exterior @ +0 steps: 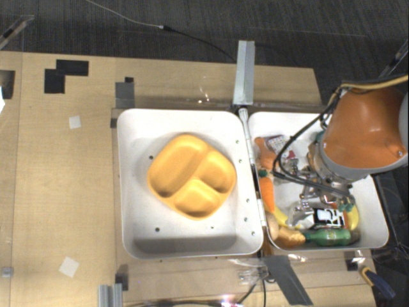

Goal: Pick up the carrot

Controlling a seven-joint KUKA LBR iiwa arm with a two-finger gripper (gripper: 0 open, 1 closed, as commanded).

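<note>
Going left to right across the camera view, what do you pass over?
Bare wooden bench → left bin → yellow divided plate → carrot → the arm's orange band.

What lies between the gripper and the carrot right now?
In the camera view, bare white bin floor separates the metal two-finger gripper from the slim orange carrot by the divider.

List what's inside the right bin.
Along the right bin's left wall lies a carrot. Near the front edge sit a green item and yellow pieces. The arm covers the rest.
</note>
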